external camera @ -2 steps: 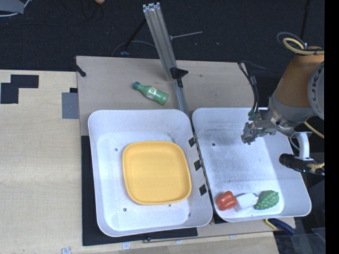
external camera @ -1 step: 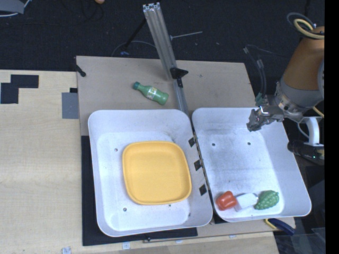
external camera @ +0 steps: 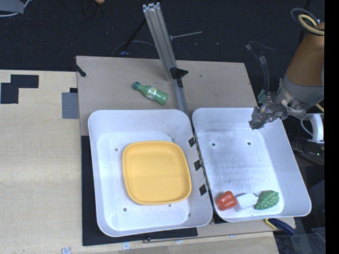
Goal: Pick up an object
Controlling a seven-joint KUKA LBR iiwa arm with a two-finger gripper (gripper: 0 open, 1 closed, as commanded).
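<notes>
Hovering over the far right corner of the right bin [external camera: 296,157], the gripper [external camera: 258,120] hangs at the end of the grey arm [external camera: 304,62] that reaches in from three o'clock. Whether it is spread or pressed together cannot be told at this size, and nothing shows in its grasp.

Three small objects lie together along the near edge of that bin, well apart from the gripper at about six o'clock from it: a red pepper [external camera: 226,200], a white block [external camera: 246,201] just beside it, and a green bunch of grapes [external camera: 266,199] touching the block's right side.

At nine o'clock from these, the left bin [external camera: 100,142] holds a yellow plate [external camera: 157,172], lying flat near its middle. Beyond the bins, a green bottle [external camera: 151,93] lies on its side on the bench [external camera: 217,83], at about ten o'clock from the plate's far edge, near the foot of a slanted metal rail [external camera: 161,36].
</notes>
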